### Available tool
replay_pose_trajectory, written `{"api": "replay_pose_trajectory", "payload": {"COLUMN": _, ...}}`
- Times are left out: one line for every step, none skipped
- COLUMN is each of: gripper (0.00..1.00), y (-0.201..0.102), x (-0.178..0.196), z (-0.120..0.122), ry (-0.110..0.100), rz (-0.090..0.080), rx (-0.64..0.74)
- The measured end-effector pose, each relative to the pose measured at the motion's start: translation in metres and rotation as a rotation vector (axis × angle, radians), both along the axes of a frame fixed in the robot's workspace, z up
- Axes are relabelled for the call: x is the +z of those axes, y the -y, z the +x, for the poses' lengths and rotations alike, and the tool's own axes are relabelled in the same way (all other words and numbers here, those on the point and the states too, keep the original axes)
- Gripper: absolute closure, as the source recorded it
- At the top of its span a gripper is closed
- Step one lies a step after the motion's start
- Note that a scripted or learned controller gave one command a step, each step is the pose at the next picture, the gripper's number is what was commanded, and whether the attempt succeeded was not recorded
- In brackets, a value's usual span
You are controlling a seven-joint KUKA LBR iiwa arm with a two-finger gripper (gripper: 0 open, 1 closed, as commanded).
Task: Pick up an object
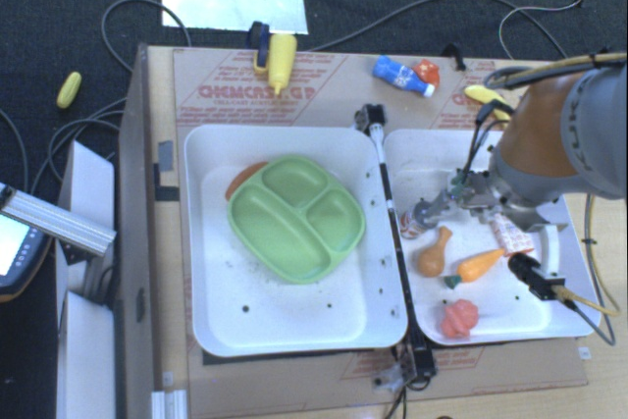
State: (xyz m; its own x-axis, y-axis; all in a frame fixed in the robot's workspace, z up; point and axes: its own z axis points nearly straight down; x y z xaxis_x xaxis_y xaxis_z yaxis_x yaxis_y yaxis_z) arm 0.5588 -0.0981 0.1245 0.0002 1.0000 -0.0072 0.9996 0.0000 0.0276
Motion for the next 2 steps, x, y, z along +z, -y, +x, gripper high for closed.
{"api": "replay_pose_trajectory", "payload": {"gripper": 0.0, "y": 0.006, "x": -0.016, "z": 0.012, "ry": -0.026, "rz": 0.007, "rx": 0.003}}
{"api": "replay_pose_trajectory", "payload": {"gripper": 0.0, "y": 0.053, "x": -0.04, "z": -0.006, "ry": -0.028, "rz": 0.006, "rx": 0.001}}
